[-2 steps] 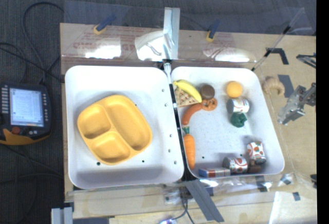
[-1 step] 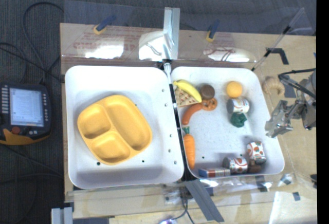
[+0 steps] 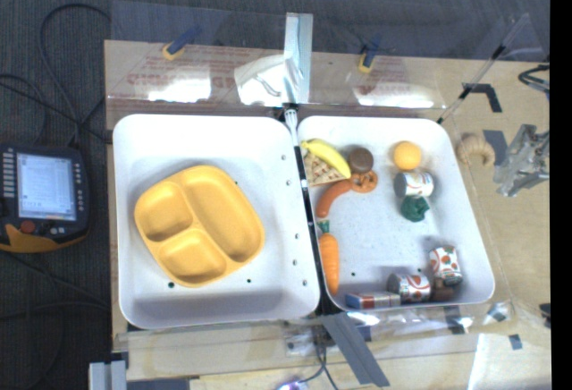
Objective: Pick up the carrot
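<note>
Carrot (image 3: 329,261) lies in the right bin (image 3: 465,200) at about 8 o'clock, against the wall shared with the left bin (image 3: 125,200), green top up. The claw's state cannot be told. Above the carrot sit a sausage (image 3: 332,197), waffle (image 3: 323,168) and banana (image 3: 327,152). Cans (image 3: 427,279) lie at 5 o'clock. A yellow tray (image 3: 198,224) rests in the left bin.

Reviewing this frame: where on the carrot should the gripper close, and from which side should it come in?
Grip the carrot across its thick orange middle, coming straight down from above. It lies flat and lengthwise against the right bin's left wall, green top pointing up the view. The wall crowds one side, so one finger would probably have to slip into a narrow gap there.
</note>
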`<move>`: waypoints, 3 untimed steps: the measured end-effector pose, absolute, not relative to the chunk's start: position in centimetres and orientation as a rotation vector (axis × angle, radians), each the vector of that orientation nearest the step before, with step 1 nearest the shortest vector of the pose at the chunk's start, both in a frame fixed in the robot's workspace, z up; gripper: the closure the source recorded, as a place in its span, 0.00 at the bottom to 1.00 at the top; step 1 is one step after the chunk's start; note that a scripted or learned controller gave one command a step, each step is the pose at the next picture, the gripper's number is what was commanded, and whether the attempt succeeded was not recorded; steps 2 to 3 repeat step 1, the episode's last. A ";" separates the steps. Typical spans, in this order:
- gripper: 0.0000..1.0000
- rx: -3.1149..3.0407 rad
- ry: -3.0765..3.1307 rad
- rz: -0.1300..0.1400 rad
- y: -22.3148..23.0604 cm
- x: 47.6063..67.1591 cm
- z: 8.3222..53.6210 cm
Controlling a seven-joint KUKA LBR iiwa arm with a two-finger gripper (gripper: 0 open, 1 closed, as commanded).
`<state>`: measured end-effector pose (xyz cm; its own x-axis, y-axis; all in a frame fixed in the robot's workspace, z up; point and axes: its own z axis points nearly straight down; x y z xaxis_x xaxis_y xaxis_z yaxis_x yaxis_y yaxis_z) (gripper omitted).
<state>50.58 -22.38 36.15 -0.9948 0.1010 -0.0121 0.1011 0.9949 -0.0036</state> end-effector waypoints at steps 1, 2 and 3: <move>1.00 -0.057 3.139 -0.001 -22.3 48.5 32.9; 1.00 -0.057 3.139 -0.001 -22.3 48.5 32.9; 1.00 -0.057 3.139 -0.001 -22.3 48.5 32.9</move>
